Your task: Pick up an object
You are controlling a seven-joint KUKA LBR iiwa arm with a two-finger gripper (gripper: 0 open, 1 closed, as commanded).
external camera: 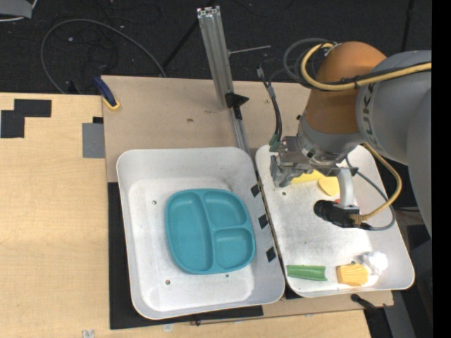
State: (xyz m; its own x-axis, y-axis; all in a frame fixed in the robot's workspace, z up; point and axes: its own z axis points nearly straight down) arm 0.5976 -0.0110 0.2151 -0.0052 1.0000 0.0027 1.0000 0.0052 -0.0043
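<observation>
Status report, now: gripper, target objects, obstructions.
Gripper low over right bin, upper left. Yellow pieces beside it. Green block, corn-like item near front rim.

Light wood bench, black cabled floor

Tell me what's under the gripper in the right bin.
A yellow object pokes out beneath the gripper on the right bin floor; the wrist covers most of it, so its full shape is hidden.

the bench carries two white bins: the right bin beneath the gripper, the left bin beside it.
</observation>
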